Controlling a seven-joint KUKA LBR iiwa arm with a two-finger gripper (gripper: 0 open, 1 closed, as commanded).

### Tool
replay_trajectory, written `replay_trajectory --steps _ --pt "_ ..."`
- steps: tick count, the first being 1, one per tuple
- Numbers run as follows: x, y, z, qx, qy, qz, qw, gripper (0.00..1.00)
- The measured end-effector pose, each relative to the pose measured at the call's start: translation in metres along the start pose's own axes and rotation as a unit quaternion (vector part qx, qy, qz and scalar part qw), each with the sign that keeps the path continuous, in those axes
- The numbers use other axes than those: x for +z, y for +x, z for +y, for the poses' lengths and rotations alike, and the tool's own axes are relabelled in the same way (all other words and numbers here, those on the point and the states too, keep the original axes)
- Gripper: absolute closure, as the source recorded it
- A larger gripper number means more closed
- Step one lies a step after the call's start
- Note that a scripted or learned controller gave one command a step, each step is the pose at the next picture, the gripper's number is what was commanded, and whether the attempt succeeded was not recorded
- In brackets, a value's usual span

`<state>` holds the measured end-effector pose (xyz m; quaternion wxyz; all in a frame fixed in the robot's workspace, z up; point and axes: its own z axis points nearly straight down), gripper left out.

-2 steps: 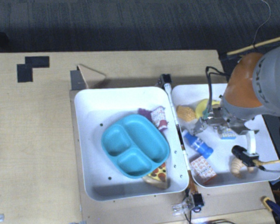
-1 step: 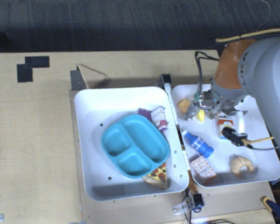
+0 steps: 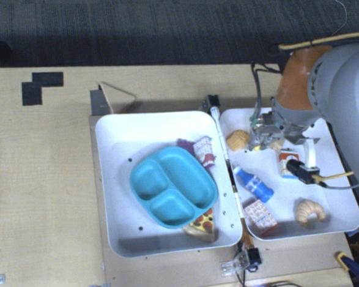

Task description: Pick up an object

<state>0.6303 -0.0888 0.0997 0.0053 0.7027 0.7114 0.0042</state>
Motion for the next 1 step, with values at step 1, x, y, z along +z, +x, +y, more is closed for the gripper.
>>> replay_trajectory --steps 1 --pt "-0.0865 0.0722 -0.0455 0.003 0.005 0.002 1.0000 1.00"
